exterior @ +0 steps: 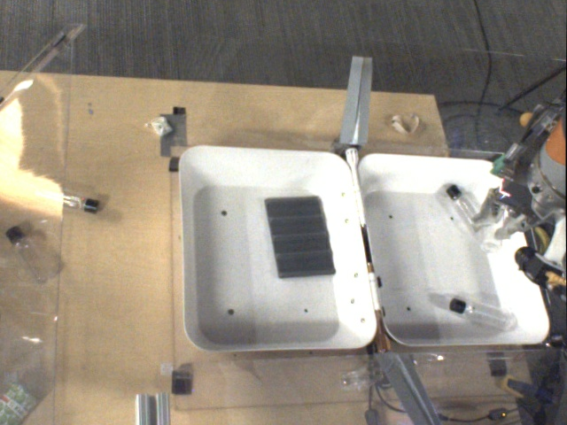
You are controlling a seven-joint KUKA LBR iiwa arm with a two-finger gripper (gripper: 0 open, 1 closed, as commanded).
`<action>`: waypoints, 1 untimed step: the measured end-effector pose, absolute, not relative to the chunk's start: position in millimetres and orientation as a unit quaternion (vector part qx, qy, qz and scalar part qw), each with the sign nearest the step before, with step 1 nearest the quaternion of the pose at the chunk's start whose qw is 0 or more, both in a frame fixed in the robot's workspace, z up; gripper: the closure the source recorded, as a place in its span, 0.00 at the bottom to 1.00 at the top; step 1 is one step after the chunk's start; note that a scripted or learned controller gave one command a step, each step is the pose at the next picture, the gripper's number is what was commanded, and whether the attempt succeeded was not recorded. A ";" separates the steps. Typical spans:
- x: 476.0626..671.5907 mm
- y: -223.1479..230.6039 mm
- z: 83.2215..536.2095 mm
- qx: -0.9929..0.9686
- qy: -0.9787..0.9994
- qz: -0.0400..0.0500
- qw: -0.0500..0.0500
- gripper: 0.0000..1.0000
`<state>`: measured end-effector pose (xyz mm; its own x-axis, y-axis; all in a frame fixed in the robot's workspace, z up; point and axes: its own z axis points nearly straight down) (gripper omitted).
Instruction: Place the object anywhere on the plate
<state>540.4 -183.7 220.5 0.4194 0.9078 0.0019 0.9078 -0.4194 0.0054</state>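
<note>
A clear vial (462,203) with a black cap lies in the right bin (416,321), toward its far right corner and well apart from the dark ridged plate (300,235) in the left bin (204,273); a second vial (478,312) lies near the right bin's front edge. The gripper (498,212) hangs just right of the far vial, and I cannot tell whether its fingers are spread or pinched. Nothing lies on the plate, so grasp, carry and placing all seem left to do.
</note>
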 end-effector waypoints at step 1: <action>585.7 -119.8 218.7 0.818 0.575 0.001 0.001 1.00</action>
